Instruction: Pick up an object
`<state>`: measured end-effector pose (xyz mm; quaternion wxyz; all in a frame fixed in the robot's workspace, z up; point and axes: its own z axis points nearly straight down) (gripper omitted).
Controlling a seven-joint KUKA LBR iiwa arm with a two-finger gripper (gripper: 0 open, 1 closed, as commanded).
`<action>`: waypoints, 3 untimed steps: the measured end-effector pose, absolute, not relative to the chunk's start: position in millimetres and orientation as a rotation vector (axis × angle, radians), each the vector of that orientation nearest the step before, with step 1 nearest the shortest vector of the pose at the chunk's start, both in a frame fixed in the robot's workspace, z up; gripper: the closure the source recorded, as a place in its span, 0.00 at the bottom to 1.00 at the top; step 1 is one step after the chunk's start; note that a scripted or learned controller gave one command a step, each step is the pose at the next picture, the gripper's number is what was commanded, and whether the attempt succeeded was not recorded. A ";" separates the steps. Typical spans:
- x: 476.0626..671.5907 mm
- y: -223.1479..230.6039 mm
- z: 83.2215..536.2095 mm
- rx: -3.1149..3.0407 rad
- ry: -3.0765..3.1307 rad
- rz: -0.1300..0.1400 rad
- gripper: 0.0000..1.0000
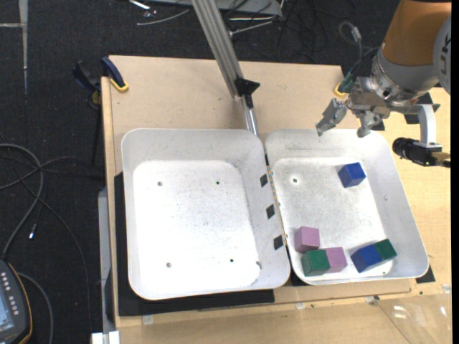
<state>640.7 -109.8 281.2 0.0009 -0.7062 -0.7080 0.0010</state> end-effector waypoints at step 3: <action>648.4 -199.3 116.0 -2.235 -2.248 -0.018 0.00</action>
